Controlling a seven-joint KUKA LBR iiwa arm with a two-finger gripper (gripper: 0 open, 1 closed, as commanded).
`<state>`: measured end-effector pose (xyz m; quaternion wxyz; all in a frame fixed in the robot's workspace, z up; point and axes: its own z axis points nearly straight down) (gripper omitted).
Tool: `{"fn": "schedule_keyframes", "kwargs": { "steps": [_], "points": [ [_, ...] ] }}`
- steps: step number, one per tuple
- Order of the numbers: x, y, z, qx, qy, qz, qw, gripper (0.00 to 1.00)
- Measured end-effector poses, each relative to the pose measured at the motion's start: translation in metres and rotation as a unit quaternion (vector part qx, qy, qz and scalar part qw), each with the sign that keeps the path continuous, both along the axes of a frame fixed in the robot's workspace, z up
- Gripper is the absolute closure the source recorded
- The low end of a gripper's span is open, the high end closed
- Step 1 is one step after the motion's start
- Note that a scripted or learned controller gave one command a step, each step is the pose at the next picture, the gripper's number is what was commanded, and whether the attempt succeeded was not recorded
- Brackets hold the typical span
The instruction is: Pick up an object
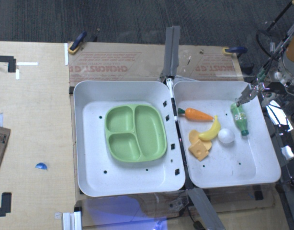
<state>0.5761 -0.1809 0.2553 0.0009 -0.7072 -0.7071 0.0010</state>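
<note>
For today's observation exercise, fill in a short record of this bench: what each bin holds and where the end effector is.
left bin: green divided plate
right bin: carrot, banana, cheese wedge, white ball, green bottle
end effector: above the right bin's far right corner, near the bottle's top
held item: none seen between its fingers

A green three-compartment plastic plate (136, 132) lies in the left white bin (84, 143). The right white bin (262, 169) holds an orange carrot (198, 114), yellow banana (212, 130), white ball (226, 136) and green bottle (240, 119).
</note>
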Motion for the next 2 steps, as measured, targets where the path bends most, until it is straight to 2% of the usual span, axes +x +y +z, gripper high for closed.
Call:
{"fn": "schedule_keyframes", "kwargs": {
  "steps": [1,2],
  "points": [
    [-0.021,-0.001,-0.135,0.0003,0.000,0.030,0.9995,0.00],
    [0.020,0.015,-0.164,-0.0003,-0.001,0.011,0.9999,0.00]
  ]
}}
